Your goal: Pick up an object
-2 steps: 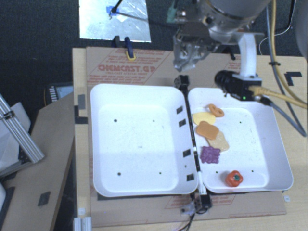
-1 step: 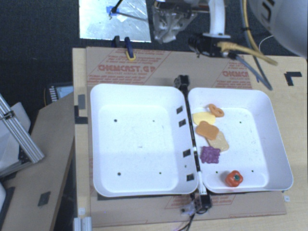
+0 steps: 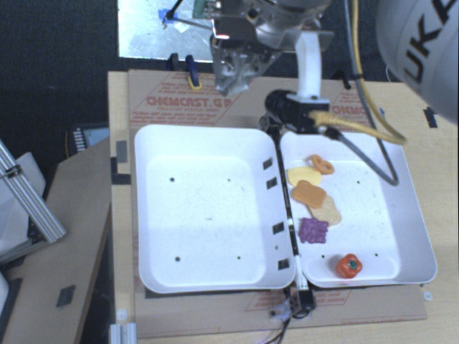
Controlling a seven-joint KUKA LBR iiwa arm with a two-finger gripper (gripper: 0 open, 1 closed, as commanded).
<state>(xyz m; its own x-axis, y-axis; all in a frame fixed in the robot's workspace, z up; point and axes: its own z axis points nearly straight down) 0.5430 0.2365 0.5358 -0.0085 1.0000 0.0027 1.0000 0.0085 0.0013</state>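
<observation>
The metal two-finger gripper (image 3: 231,77), aperture unclear, hangs at upper centre, and could descend beside the clustered small foam food pieces (image 3: 313,196) and miss.

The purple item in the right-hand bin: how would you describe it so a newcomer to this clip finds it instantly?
Start at the right bin, then follow the cluster of small items beside the central divider. The purple piece lies at the cluster's near end, just below a beige piece. It is the only purple, bumpy-edged thing there; the red-orange piece sits apart, nearer the front rim.

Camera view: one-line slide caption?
Claw poised above the bench behind two white bins; toy food pieces clustered in the right bin.
</observation>
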